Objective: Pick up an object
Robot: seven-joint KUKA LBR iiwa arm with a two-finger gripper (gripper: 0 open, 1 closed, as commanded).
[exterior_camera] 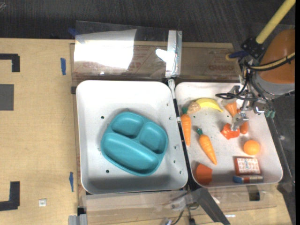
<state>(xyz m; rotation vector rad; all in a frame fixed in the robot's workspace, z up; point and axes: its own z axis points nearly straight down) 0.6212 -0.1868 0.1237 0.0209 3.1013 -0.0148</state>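
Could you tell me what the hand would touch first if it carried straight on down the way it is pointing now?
Most likely the small red-orange toy in the right bin. The hand points down right beside it, nearly over it. Depth is hard to judge from this slanted view, so it might instead meet the bin floor just next to the toy.

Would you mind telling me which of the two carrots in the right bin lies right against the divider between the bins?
The left carrot, lying lengthwise along the divider. The other carrot sits further into the right bin, angled.
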